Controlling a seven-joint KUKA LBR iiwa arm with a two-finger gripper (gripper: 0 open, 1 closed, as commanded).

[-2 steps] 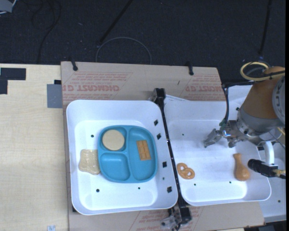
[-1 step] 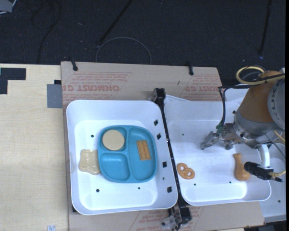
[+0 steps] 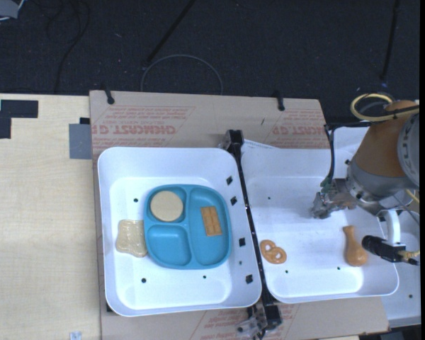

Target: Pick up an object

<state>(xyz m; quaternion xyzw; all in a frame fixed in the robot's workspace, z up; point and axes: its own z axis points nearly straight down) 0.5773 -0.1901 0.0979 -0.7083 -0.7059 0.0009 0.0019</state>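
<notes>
Right bin (image 3: 297,190) centre open; pretzel (image 3: 273,252), drumstick (image 3: 353,246) near front.

Your arm (image 3: 386,147) comes in from the right, orange band up top, wrist angled down-left, gripper (image 3: 326,205) low, tip blurred and small.

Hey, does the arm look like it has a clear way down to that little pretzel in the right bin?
Probably yes. The small brown pretzel lies alone on the bare floor of the right white bin, apart from the tan drumstick-shaped toy, with nothing over it. The tool hangs in the same bin, close by.
</notes>
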